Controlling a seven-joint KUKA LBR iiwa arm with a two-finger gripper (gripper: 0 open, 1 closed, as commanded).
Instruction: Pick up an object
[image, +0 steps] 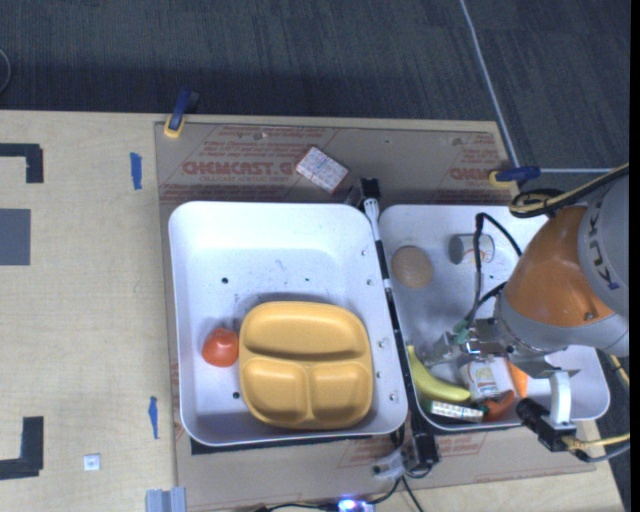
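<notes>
My gripper (468, 342) reaches down into the right bin (437, 222), under the grey and orange wrist (556, 285). It hangs just above a cluster at the bin's front. That cluster holds a yellow banana (436, 383), a small white bottle with an orange label (485, 379), an orange carrot-like piece (514, 383) and a black marker (455, 409). A tan wooden ball (411, 266) and a grey cylinder (462, 248) lie farther back in the same bin. The wrist hides what is directly under the gripper.
The left bin (200, 235) holds a large yellow divided tray (305, 362) and a red tomato (220, 346) beside it. A small patterned card (321, 168) lies on the cardboard behind the bins. Cables (535, 200) trail along the arm at the right.
</notes>
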